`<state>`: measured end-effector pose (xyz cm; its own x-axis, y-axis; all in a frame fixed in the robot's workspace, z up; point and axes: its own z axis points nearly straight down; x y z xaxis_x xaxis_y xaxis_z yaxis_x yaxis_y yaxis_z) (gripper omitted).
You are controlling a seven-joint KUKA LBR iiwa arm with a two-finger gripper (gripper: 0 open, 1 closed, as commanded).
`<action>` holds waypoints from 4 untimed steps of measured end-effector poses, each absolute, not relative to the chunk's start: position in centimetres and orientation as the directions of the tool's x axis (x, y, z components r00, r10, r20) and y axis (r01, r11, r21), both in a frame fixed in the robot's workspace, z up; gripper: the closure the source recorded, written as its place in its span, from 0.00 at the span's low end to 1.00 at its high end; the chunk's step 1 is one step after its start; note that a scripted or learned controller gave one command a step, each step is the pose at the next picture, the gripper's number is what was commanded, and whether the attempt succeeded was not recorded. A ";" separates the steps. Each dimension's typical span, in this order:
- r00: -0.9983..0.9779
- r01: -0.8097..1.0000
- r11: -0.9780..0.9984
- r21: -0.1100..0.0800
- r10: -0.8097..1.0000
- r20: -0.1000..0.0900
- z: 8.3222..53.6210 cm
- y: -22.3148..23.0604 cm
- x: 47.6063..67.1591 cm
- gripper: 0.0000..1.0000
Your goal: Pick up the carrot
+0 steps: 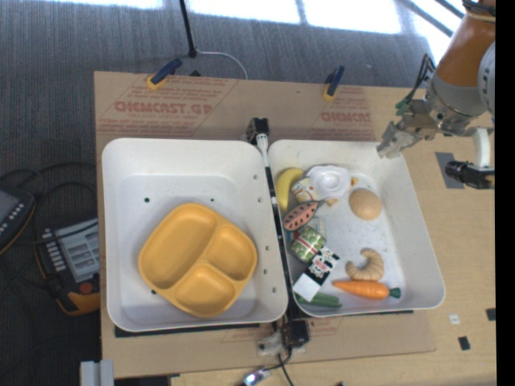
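The carrot [364, 289] is orange with a green stem end and lies flat near the front edge of the right bin [422, 240]. My gripper [394, 144] hangs above the bin's far right corner, well behind the carrot and apart from it. Nothing shows between its fingers.
The right bin also holds a croissant [367, 263], an egg-shaped bun [365, 203], a banana [285, 185], a white item [326, 179], a can [306, 243] and other small toys. A yellow divided plate [198, 257] lies in the left bin [129, 183]. Clamps sit along the back.
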<state>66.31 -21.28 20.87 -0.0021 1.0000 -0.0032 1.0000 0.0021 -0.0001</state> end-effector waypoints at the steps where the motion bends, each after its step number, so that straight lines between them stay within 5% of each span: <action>1: 0.330 0.944 -0.330 0.005 0.944 -0.002 9.7 -11.1 66.9 1.00; 3: -0.304 0.952 0.304 0.016 0.953 -0.002 9.1 -21.7 57.1 1.00; 4: -0.643 0.765 0.643 0.013 0.766 -0.020 9.2 -22.5 54.4 1.00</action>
